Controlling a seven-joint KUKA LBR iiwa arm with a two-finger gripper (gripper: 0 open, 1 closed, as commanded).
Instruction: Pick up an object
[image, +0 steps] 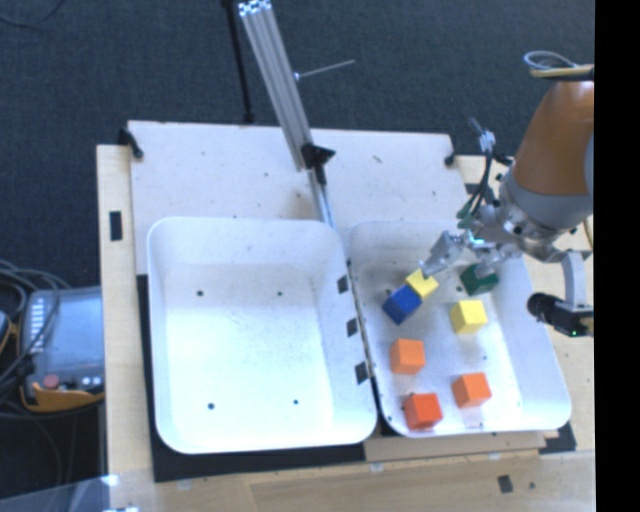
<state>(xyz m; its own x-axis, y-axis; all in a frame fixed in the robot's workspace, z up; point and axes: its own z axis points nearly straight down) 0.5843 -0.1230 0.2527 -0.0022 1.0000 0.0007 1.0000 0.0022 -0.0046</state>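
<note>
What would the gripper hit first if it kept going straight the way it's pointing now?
Probably the small yellow block right at the gripper tip, with the blue block just beyond it. From this slanted view, depth is unclear, so I cannot tell if it is touching yet.

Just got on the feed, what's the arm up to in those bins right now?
The arm is reaching from the right into the right bin, with its gripper down among the blocks, right at a yellow block that touches a blue block. A dark green block sits just beside the gripper. Another yellow block and three orange blocks lie nearer the front. Whether the yellow block is gripped is unclear. The left bin is beside it.
</note>
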